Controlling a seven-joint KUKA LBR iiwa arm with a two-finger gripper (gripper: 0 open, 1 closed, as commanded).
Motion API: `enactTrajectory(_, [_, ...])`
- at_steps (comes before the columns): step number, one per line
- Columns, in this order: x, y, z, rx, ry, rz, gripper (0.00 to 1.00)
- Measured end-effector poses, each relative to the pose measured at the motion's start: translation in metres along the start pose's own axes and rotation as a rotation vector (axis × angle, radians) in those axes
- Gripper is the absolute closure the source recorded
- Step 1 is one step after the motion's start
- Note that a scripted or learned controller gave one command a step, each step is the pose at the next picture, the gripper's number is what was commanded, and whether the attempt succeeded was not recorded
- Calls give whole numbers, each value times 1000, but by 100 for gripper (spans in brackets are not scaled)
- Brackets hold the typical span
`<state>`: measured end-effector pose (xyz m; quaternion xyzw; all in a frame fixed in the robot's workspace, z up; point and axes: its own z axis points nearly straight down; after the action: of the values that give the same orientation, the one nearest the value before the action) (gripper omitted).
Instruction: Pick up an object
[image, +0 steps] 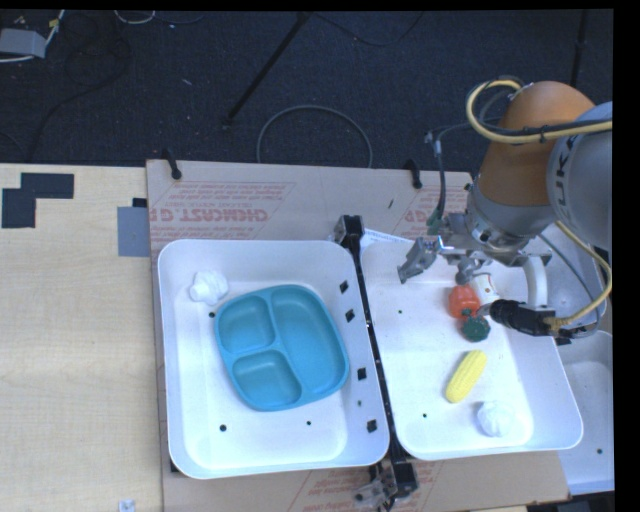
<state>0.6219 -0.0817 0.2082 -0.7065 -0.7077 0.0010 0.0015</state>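
1. An orange-and-green toy vegetable (468, 308) lies in the right bin (420, 400), just under the gripper (447, 262).
2. The gripper is spread apart and nothing is grasped.
3. The rounded toy could be nudged toward the corn (466, 375) if closure is off-centre.

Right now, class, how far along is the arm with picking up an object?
Done: the gripper is over the right bin. In hand: nothing visibly held. Left: the toy carrot, toy corn cob and white crumpled item all lie in that bin.
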Motion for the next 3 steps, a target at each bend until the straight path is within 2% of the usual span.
enactTrajectory(1, [-3, 3, 45, 4, 0, 1, 0])
enactTrajectory(2, [-2, -1, 109, 6, 1, 2, 0])
enactTrajectory(3, [-2, -2, 122, 2, 0, 5, 0])
